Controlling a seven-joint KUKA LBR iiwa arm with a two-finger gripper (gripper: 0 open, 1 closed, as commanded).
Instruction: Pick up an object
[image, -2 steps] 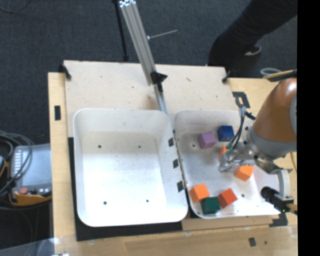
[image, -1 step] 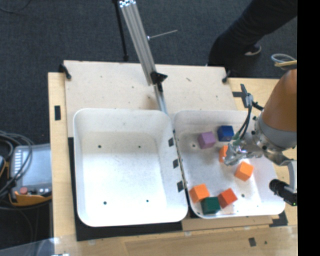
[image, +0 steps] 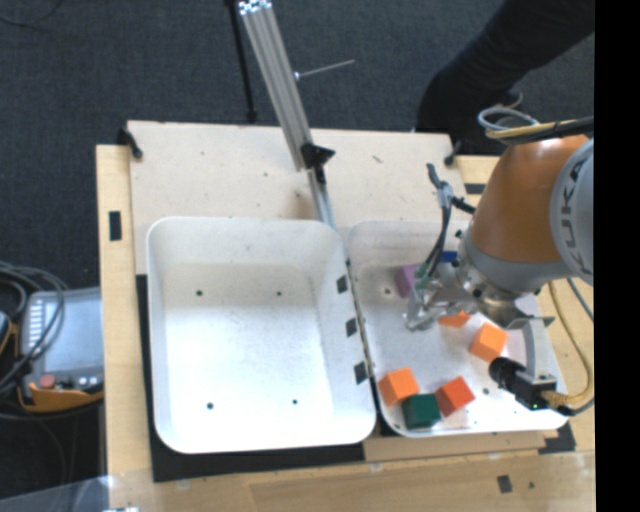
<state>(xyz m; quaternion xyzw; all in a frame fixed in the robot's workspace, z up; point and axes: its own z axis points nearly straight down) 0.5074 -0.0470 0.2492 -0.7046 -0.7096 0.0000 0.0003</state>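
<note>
The metal two-finger hand (image: 425, 312), its opening impossible to tell, may slip off the small purple block (image: 406, 278) beside it.

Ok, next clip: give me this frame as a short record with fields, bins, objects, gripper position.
left bin: white, shallow
right bin: white, holds the blocks
blocks: orange block and green block touching near the front rim; red-orange block beside them; another orange block further right; purple block near the middle
gripper: low inside the right bin, beside the purple block
grasp: fingers too blurred to judge
</note>
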